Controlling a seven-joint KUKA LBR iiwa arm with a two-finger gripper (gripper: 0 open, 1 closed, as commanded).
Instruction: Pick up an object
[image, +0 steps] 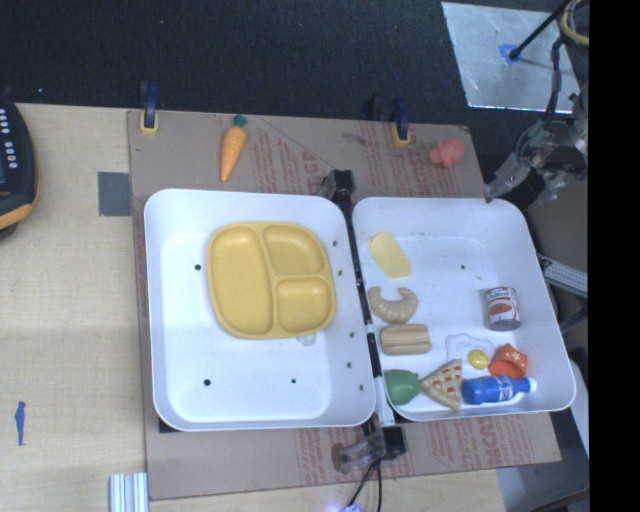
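Observation:
The right bin (455, 225) holds several small toy foods. A yellow slab (390, 254) lies near its far left, with a croissant (393, 303) and a tan bun (404, 340) below it. A small can (501, 307) stands by the right wall. Along the near edge lie a green pepper (401, 385), a pizza slice (443, 382), a blue bottle (497, 390), a fried egg (474, 355) and an orange-red piece (508, 358). My gripper (520, 172) hangs just beyond the right bin's far right corner, above the bench and away from all of these.
The left bin (180, 380) carries a yellow divided plate (270, 278). On the cardboard behind the bins lie a toy carrot (232, 148) and a pink piece (447, 152). Clamps hold the board's far edge. A black and orange device (12, 160) sits at the far left.

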